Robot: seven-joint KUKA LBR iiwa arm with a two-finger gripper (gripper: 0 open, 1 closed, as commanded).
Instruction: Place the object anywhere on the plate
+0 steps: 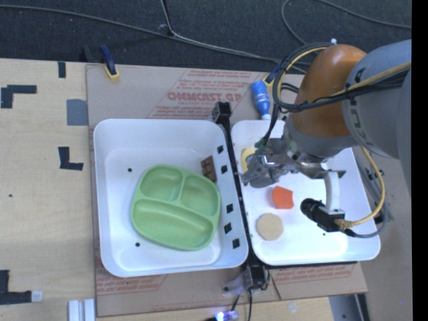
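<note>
Camera view, items listed from left to right:

- Bench (40, 199): pale wood with dark tape marks; a cardboard sheet (194, 95) lies under both bins.
- Left bin (110, 139): shallow and white, holding a green plate (175, 206) with three compartments, all bare.
- Brown object (208, 169): small and dark, on the left bin's floor near its right wall, just beyond the plate's upper right edge.
- Right bin (314, 249): shallow and white, touching the left bin along a black divider.
- Yellow object (249, 155): at the right bin's upper left, partly hidden by the hand.
- Hand (257, 172): low over the right bin's left part; whether it is open or closed cannot be told.
- Tan disc (270, 227): flat on the right bin's floor, near its front.
- Orange block (283, 197): just above the disc, near the hand, apart from the plate.
- Arm (334, 92): grey with an orange band, entering from the right.
</note>
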